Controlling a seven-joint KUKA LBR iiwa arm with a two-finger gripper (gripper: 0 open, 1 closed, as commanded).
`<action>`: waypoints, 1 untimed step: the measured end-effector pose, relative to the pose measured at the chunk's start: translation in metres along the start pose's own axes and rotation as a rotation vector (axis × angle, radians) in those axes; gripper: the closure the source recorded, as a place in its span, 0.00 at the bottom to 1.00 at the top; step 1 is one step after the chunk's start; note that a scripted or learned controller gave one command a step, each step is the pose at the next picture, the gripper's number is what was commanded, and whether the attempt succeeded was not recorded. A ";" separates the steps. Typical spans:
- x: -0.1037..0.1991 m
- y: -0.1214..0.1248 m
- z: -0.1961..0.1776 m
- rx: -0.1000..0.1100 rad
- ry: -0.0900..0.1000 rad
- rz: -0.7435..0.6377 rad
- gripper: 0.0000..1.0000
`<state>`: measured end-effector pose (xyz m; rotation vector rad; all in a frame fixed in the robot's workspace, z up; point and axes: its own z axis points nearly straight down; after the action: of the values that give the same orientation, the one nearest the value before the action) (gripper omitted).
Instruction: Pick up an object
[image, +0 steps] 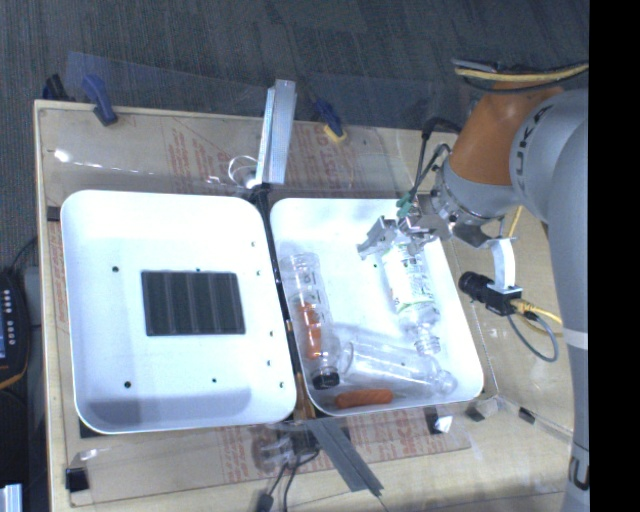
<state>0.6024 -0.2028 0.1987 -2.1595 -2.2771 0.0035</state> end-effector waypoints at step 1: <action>-0.005 -0.034 0.014 0.001 0.000 -0.022 0.00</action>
<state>0.5690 -0.2094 0.1848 -2.1343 -2.3000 0.0043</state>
